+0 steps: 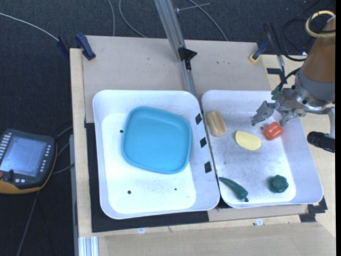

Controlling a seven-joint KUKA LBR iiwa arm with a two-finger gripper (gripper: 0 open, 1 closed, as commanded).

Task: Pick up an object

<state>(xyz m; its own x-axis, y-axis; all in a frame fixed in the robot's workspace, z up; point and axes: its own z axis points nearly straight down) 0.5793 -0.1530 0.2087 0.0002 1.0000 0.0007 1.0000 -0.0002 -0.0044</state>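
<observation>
Tool (275,116) open above red object (273,131)

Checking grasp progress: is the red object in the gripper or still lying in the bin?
Cannot tell: the red object sits right under the gripper, over the right bin.

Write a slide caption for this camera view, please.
Gripper above the red toy in the right bin.

Two white bins (106,143), dark speckles on their floors. Left one has a turquoise-blue plate (156,140). Right one: tan bread-like piece (216,123), pale yellow lump (248,140), red-orange item (273,131), dark green pepper shape (234,188), dark green round thing (277,183). Table (133,63) beige, blue clamps (85,46) at its corners. Grey metal claw (276,112).
</observation>
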